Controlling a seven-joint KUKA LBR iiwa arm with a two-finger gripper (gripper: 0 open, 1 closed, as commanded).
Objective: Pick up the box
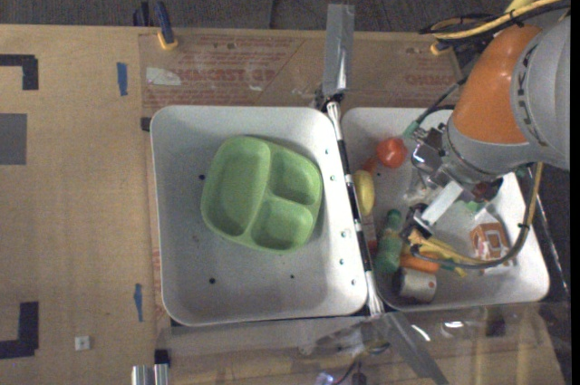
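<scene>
The box [489, 240], small, orange and white, lies in the right part of the right bin [535, 283]. The grey arm with its orange band reaches in from the right and hangs over the middle of that bin. Its gripper [438, 207] points down and to the left, a little left of the box, over a heap of small items. A white oblong piece shows at its tip. I see nothing clearly held there.
The right bin also holds a red-orange ball [391, 151], a yellow item [364, 190], green pieces [391, 240], an orange carrot shape [422, 264] and a silver can [417, 284]. A green divided plate [263, 191] lies in the left bin [181, 274].
</scene>
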